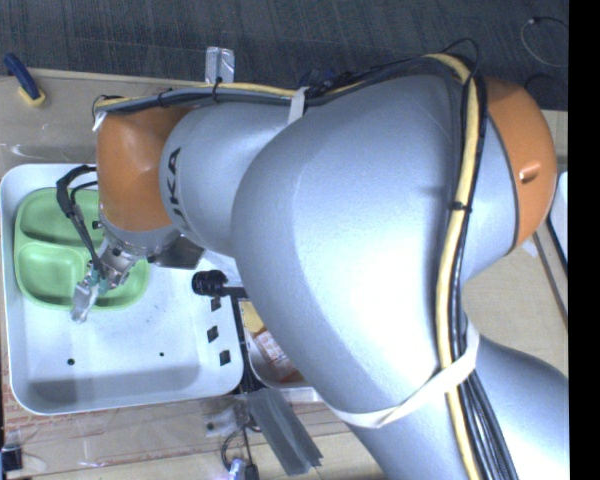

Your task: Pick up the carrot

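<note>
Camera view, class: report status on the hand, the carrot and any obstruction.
Hand low in the left bin, at the green tray's near edge. Carrot not made out. Arm covers most of the right bin.

Wooden bench [60,98], two white bins [40,378], blue clamp [22,78]

From my remote seat, the arm [380,248] reads as glossy silver-grey, with dark lettering along the link near the wrist. An orange band [130,168] wraps above the wrist, and a second orange cap [525,158] sits at the upper right joint. A pale yellow cable [458,218] beside a black one runs along the grey shell. The left bin [110,368] is white with a few small dark specks. In it lies a light green divided tray [45,253]. The worktop [70,98] is beige, and the floor [280,13] beyond is dark grey with a fine weave. A blue and yellow object [25,78] rests at the worktop's upper left corner.
</note>
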